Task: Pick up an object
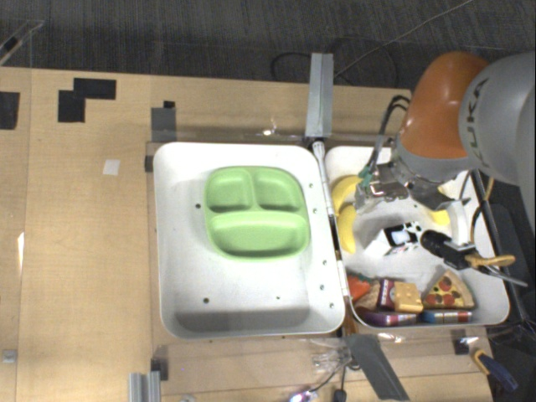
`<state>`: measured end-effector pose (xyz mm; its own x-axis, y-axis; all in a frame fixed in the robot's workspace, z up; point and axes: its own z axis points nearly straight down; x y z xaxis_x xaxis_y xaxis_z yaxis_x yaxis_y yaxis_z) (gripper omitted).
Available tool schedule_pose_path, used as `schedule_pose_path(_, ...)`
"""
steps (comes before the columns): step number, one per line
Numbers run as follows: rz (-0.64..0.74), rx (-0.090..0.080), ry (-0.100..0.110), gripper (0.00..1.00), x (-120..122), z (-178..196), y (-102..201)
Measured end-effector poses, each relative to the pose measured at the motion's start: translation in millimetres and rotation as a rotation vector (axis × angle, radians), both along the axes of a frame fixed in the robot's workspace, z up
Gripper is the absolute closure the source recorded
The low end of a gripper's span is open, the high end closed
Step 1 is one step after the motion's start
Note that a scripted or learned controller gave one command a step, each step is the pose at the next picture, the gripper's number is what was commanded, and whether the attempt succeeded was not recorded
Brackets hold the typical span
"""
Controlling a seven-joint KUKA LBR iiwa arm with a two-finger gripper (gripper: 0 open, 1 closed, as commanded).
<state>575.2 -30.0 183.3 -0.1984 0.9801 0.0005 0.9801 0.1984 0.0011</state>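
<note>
The pincer (374, 189) is observed over the far left part of the right bin (500, 301), hanging from the grey arm (502, 115), which is seen reaching in from the right with its orange band (440, 107) above the wrist. How far the pincer is open cannot be told from this angle, and nothing is seen to be held in it. A yellow curved object (342, 198) is noted just beside the pincer on its left, lying against the bin's left wall. A second yellow piece (436, 218) is recorded to the pincer's right, partly covered by the wrist. The remaining objects are found crowded along the near wall of the same bin: a red item (358, 289) in the near left corner, a dark packet (386, 295) next to it, a tan block (407, 295) touching the packet, and a toy pizza slice (449, 291) further right. Two markers (423, 316) are laid end to end against the near rim. The left bin (180, 249) is found just beside the right one, and a green divided plate (255, 210) is seen lying flat in its far half. Both bins are borne by the wooden counter (75, 249).
</note>
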Motion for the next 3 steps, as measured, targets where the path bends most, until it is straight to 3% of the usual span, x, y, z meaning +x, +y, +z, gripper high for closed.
schedule_pose_path(1,0.0,0.0,0.001,0.0,0,0,0)
schedule_pose_path(2,0.06,-0.001,0.001,0.0,12,-18,-70)
schedule_pose_path(3,0.065,-0.001,0.0,1.0,13,-9,-69)
